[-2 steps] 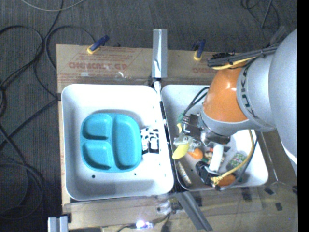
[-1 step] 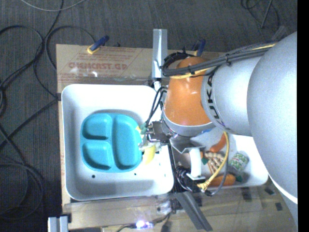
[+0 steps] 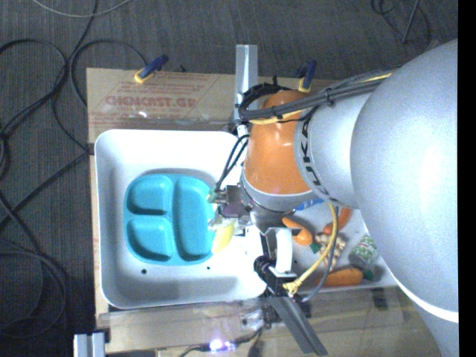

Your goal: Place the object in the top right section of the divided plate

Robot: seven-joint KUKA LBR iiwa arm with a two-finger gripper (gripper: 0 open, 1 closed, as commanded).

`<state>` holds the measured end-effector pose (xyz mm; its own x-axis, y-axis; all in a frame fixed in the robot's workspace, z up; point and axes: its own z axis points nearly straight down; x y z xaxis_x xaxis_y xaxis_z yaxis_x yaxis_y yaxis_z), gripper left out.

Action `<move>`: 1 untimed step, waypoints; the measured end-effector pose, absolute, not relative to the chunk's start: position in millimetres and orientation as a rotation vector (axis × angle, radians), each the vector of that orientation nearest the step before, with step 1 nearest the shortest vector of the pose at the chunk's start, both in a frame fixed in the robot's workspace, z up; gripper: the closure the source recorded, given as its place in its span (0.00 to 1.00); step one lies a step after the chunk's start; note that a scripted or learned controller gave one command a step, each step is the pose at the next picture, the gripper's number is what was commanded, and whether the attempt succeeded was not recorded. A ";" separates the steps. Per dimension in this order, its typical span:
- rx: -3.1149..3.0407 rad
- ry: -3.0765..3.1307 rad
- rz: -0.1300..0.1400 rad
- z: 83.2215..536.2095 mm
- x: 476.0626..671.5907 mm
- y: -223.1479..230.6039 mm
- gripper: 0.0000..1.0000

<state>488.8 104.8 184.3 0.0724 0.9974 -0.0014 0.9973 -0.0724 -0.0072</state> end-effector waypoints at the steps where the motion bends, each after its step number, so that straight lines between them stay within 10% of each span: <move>1: -2.556 -1.822 0.008 182.3 483.0 62.8 1.00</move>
